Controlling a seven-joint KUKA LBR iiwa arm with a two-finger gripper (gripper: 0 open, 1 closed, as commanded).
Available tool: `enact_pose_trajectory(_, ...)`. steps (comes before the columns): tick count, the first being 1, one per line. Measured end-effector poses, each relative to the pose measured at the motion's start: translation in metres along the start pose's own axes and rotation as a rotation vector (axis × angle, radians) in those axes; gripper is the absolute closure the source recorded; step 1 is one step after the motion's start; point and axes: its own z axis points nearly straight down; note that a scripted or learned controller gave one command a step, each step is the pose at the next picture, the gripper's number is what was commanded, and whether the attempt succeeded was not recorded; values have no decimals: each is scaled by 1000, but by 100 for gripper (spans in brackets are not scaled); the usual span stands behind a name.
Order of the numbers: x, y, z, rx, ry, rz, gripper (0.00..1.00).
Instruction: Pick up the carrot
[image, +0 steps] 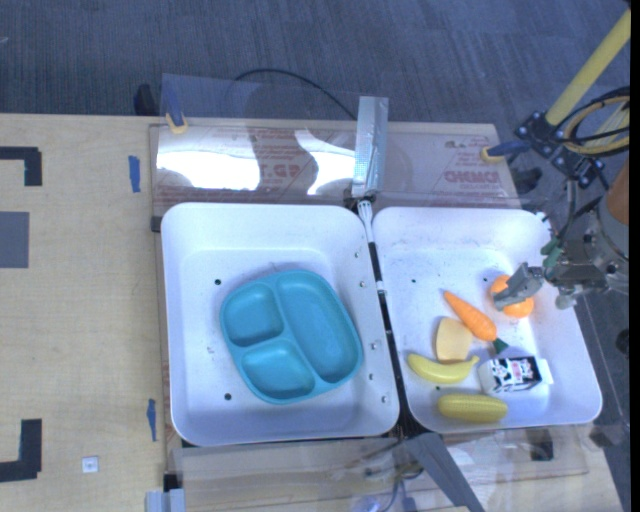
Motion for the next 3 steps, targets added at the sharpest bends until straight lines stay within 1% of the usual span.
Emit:
enact_pose_trajectory(1,37,17,151,10,2,-96,0)
enact_pose_trajectory(2,12,69,178,-8,-2,-101,0)
enact_pose_trajectory(3,-11,125,179,-5,-2,3,0)
